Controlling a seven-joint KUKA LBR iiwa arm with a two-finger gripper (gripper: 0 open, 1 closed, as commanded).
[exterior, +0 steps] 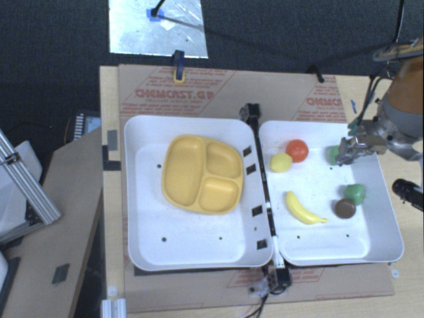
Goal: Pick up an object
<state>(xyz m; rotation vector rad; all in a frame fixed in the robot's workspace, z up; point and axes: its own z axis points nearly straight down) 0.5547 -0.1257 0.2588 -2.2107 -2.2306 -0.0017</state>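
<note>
In the right bin point(371, 244) lie a red ball point(297, 150), a small yellow lemon-like fruit point(281, 162), a yellow banana point(303, 209), a green lump point(356, 192) and a brown lump point(344, 208). Another green piece point(332, 154) lies at the bin's far right part. My gripper point(346, 149) hangs low right beside that green piece, partly covering it. The arm point(404, 105) reaches in from the right edge.
The left bin point(142, 237) holds a yellow divided plate point(202, 174). A black hinge strip point(262, 191) runs between the two bins. Cardboard point(199, 91) lies under both bins, and a metal frame point(23, 184) stands at the far left.
</note>
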